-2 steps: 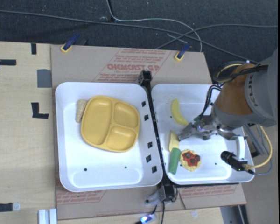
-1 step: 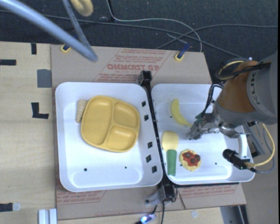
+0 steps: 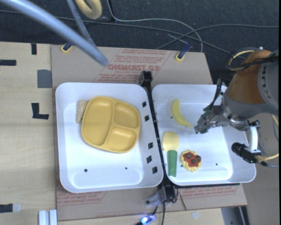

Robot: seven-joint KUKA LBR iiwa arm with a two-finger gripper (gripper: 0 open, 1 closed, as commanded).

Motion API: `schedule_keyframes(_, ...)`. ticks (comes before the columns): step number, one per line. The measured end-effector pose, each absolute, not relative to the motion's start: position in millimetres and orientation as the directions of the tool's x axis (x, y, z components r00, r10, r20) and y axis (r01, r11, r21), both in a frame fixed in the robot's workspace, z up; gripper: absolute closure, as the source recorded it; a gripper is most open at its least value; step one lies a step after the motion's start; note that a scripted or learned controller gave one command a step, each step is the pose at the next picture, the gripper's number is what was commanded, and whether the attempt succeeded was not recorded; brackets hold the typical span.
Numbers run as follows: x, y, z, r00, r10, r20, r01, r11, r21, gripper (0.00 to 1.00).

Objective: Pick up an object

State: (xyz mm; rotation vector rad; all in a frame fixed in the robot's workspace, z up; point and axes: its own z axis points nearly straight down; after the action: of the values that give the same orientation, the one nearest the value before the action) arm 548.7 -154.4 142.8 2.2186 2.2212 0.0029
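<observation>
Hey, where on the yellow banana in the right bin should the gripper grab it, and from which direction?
Probably across the middle of the banana, coming straight down. It lies flat and curved on the right bin floor, narrowest across its width, with bare floor on both sides for the gripper.

A flat brown cardboard sheet covers the pale wooden bench, and on it two shallow white bins sit side by side, left bin touching right bin.

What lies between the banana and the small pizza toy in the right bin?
In the camera view, between the banana and the pizza toy lies bare white bin floor; the gripper hangs just right of that line.
</observation>
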Motion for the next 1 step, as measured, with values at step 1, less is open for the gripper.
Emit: schedule_keyframes(1,549.9,-152.5,206.2,-0.002,1.0,-0.001,1.0,0.002,0.005,1.0)
